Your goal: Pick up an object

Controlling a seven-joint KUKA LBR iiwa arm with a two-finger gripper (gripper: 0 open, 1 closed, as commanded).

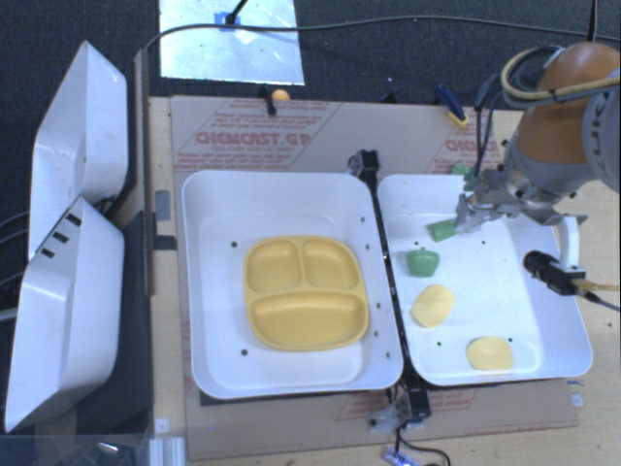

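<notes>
Jaws (470, 216): over right bin (543, 357), far side, touching a green strip (442, 229); opening cannot be told. Right bin: green block (422, 262), two yellow pieces (433, 306) (490, 353). Left bin (209, 280): yellow tray (305, 292). Worktop (252, 129) board: "CHEMCAST".

glossy white plastic bins (291, 187), yellow plastic tray (306, 292)
</notes>
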